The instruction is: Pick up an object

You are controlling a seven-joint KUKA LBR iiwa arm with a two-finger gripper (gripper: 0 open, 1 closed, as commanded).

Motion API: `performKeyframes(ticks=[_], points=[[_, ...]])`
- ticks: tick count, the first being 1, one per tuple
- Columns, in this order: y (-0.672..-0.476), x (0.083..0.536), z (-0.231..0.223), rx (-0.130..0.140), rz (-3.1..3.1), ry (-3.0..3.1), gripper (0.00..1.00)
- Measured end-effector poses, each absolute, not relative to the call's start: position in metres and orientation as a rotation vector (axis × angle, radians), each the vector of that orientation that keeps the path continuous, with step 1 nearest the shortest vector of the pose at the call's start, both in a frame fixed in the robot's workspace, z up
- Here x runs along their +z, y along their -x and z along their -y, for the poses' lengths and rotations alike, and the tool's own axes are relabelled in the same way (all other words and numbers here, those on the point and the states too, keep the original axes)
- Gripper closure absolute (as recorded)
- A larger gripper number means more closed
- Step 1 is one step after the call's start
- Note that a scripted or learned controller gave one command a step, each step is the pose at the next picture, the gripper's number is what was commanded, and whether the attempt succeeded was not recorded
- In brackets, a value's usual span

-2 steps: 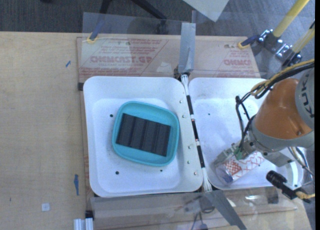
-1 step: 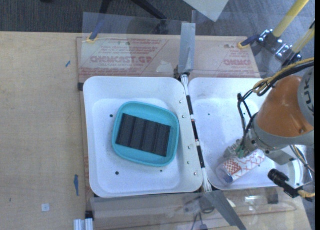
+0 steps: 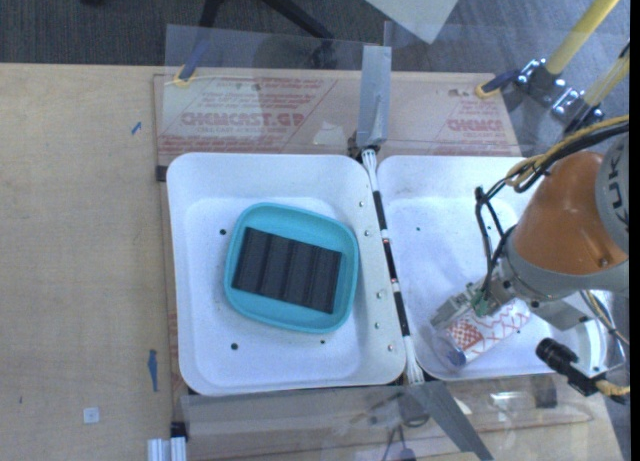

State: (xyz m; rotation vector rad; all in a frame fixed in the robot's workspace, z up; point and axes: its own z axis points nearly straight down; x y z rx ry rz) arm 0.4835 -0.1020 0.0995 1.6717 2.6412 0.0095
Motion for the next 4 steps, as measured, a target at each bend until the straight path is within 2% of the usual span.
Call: performKeyframes(ticks=[1, 2, 3, 4], points=[[-0.48, 0.182, 0.148, -0.001, -2.547, -1.836, 0.0], [-0.482, 0.149, 0.185, 0.006, -2.457, -1.952, 0.0], [-0.485, 0.09, 0.13, 0.009, -2.665, -1.629, 0.0], [-0.486, 0.162, 0.098, 0.001, -2.846, -1.32, 0.0]])
